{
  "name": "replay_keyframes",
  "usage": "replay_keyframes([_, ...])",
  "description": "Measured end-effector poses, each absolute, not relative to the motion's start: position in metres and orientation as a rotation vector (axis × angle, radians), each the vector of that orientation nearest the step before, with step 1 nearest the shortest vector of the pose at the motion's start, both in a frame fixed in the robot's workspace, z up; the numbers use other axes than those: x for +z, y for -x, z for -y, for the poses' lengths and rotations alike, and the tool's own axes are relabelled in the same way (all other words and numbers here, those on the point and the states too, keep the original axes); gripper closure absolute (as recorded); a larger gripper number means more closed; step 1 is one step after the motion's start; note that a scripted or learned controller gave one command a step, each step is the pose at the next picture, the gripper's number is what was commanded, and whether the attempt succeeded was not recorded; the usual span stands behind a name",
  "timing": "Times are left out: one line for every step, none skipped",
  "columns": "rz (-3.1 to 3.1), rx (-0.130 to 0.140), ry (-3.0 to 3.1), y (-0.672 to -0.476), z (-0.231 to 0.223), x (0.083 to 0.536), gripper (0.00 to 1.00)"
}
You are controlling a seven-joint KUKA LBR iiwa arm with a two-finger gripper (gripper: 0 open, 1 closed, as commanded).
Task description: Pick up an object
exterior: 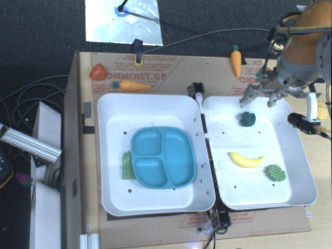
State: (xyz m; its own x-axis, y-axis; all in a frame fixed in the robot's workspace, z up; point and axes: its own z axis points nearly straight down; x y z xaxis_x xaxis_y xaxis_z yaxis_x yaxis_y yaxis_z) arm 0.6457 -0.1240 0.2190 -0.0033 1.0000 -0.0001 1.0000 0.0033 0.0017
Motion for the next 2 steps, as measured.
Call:
replay_keyframes([-2.223,0.0,-2.219,-0.655,0.128,0.157,0.0])
replay_keyframes([-2.227,-0.001,-2.217,-0.668,0.134,0.083,0.0])
